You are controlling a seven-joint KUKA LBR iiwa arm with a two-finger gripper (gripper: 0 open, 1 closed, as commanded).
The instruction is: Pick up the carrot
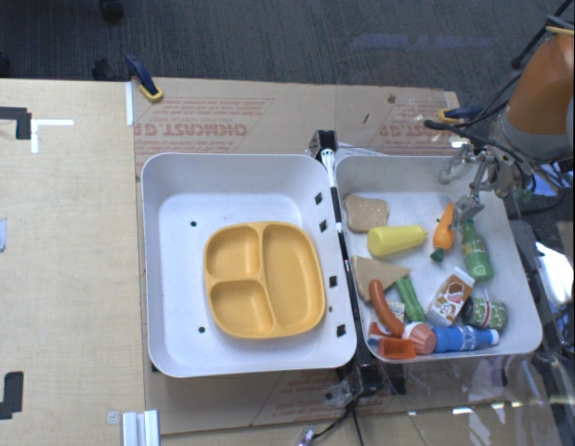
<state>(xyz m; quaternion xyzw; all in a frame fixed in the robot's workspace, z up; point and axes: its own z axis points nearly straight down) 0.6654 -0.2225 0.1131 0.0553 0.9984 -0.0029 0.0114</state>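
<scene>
The carrot (443,227) is small and orange, with a green tip pointing toward the near side. It lies in the right bin (426,182), in the far right part, between a yellow corn-like piece (396,240) and a green bottle (475,251). My gripper (473,189) hangs over the bin's far right corner, just right of and beyond the carrot's upper end. Its metal tip comes down close to the carrot; whether they touch is unclear.
The right bin also holds a bread slice (366,214), a tan wedge (380,272), a hot dog (385,309), a carton (450,300), a green can (487,314) and a blue bottle (454,340). A yellow divided plate (265,279) sits in the left bin (166,249).
</scene>
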